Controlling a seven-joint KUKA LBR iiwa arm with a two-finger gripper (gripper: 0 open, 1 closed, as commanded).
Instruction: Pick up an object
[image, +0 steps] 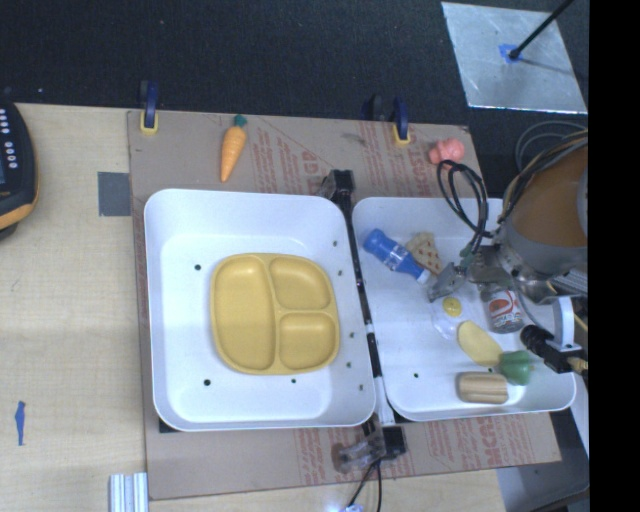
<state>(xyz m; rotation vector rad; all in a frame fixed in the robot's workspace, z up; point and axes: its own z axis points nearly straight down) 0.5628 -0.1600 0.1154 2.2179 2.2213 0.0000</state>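
Jaws (447, 288) low in right bin (400, 395), beside blue bottle (392, 252)

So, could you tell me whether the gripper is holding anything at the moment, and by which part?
It cannot be told. The gripper is low in the right bin, near the blue bottle and a small yellow piece, with nothing visibly between its fingers.
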